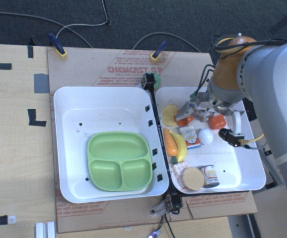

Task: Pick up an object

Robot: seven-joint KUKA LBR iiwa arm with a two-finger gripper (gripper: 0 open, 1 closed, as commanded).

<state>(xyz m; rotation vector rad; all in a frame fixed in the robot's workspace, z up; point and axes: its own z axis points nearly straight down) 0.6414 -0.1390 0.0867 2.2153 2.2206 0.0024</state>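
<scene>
Item: gripper (pixel 197 109), hovering low over the right bin (pixel 248 175); whether it is gripping anything, you cannot tell. Red-orange toy (pixel 184 119) is lying just left beneath it; white ball (pixel 206 136) is sitting nearer you.

A single fixed camera sits high above the desk (pixel 14 133) and looks down at a slant — near enough that both white bins (pixel 64 148) fill the middle, with dark floor (pixel 183 9) beyond the desk's far edge.
</scene>
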